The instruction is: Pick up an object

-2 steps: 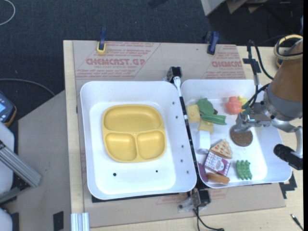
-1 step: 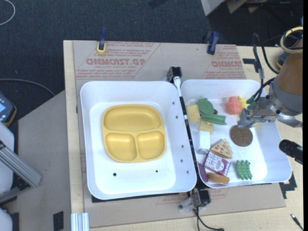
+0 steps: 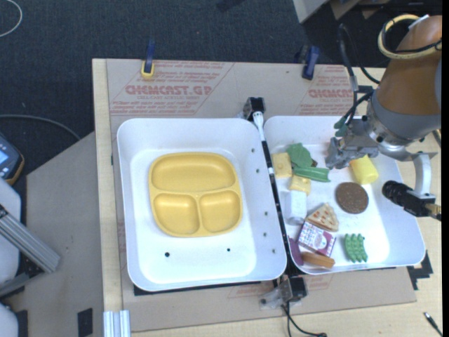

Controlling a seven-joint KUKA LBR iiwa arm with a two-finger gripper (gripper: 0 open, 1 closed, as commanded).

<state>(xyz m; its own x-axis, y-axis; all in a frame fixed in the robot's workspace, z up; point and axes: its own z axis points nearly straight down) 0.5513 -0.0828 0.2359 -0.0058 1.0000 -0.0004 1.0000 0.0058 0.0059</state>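
Dark carpet around cardboard-topped worktop [image 3: 210, 83]; yellow tray [image 3: 195, 192] in left bin [image 3: 133, 188]. Approach step, by the look of it. Pincer [image 3: 342, 153] low over right bin [image 3: 407, 237], at 9 o'clock of yellow block [image 3: 365, 168]; spread impossible to tell. Next: settle onto one item, close.

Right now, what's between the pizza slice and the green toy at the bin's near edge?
Nothing: bare white bin floor separates the pizza slice from the green toy in the camera view.

yellow divided tray [image 3: 195, 201] in the left white bin [image 3: 133, 209], cardboard-covered bench [image 3: 210, 86], blue clamps [image 3: 309, 62]
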